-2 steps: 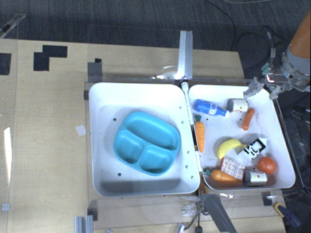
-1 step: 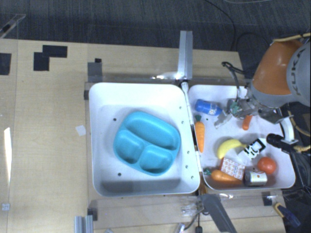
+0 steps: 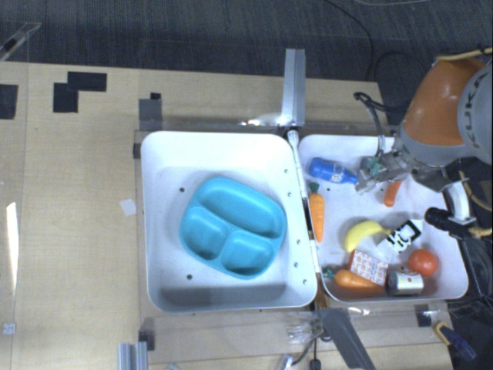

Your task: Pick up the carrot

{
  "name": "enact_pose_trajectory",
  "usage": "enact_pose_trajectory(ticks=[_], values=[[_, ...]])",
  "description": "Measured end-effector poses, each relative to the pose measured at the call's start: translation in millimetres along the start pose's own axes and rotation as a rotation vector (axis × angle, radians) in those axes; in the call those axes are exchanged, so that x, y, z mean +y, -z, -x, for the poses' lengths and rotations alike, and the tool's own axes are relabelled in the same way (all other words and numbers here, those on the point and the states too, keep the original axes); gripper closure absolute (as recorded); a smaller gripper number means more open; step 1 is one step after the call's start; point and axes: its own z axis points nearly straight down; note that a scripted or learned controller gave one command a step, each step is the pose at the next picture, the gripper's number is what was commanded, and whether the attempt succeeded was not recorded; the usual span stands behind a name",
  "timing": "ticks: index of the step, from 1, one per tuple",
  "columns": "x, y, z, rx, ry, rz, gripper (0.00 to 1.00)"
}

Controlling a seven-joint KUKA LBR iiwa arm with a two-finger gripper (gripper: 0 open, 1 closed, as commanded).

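Against the left wall of the right bin (image 3: pixel 459 287), just beside the divider that separates it from the left bin (image 3: pixel 154 206), the carrot (image 3: pixel 316 216) lies lengthwise, a slim, tapered orange piece with a green tip at its far end, likely smooth moulded plastic. Well to the carrot's right and a little farther back, the hand (image 3: pixel 377 169) hangs low near a blue bottle (image 3: pixel 333 171) and a small orange-red piece (image 3: pixel 391 193); whether it is open or closed cannot be told. Nearer than the carrot sit a rounded yellow banana (image 3: pixel 365 233) and a fatter orange vegetable (image 3: pixel 356 280), while the left bin holds a glossy blue divided tray (image 3: pixel 231 226).
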Motion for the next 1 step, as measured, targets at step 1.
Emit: enact_pose_trajectory(ticks=[1], values=[[-74.4, 40.5, -29.1, 0.003, -0.005, -0.006, 1.0]])
